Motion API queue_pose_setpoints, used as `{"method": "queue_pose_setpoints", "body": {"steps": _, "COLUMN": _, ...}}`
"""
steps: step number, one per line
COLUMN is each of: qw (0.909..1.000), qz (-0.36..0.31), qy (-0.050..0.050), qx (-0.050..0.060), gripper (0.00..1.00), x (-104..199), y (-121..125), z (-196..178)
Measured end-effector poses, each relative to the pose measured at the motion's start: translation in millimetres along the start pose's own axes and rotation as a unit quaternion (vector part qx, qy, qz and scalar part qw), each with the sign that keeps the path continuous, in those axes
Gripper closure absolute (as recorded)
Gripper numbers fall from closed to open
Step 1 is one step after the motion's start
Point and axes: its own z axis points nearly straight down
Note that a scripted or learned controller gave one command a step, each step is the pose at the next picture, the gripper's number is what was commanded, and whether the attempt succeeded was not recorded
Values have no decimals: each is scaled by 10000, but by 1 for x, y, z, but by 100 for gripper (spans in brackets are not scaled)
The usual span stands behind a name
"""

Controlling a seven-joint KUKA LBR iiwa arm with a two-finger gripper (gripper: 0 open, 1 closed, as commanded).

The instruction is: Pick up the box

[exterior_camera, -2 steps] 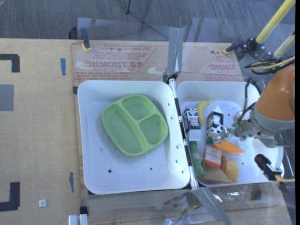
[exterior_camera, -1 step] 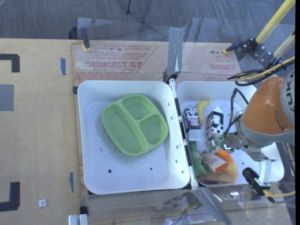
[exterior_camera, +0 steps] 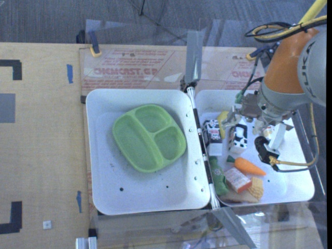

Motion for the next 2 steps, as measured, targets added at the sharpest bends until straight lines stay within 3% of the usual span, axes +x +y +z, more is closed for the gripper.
{"method": "queue_pose_setpoints", "body": {"steps": 1, "qw": 9978, "qz": 659, "qy": -3, "qx": -6, "gripper": 0, "x": -20, "y": 87, "z": -247}}
{"method": "queue_pose_setpoints", "body": {"steps": 2, "qw": 9937, "qz": 1118, "qy": -3, "qx": 11, "gripper": 0, "x": -96, "y": 55, "z": -76}}
